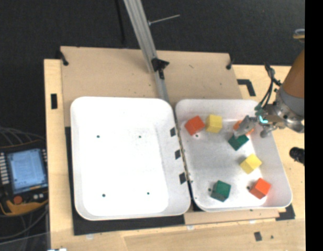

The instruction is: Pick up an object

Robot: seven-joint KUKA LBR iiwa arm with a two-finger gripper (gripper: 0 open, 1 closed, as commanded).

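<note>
Seen from above: gripper (249, 128), open/closed state not discernible, low over green cube (237, 140) nr right bin's (200, 200) far-right corner; best centred on cube, clear of orange block (238, 124) touching it.

- Two shallow bins, the left bin (124, 156) and the right bin (203, 156), look like smooth white plastic with a soft sheen.
- The counter (145, 61) is pale, matt wood or board.
- The small blocks, such as a yellow block (214, 123) and a green block (221, 190), have matt, flat-coloured faces.
- The gripper (255, 124) looks like dull grey metal.
</note>
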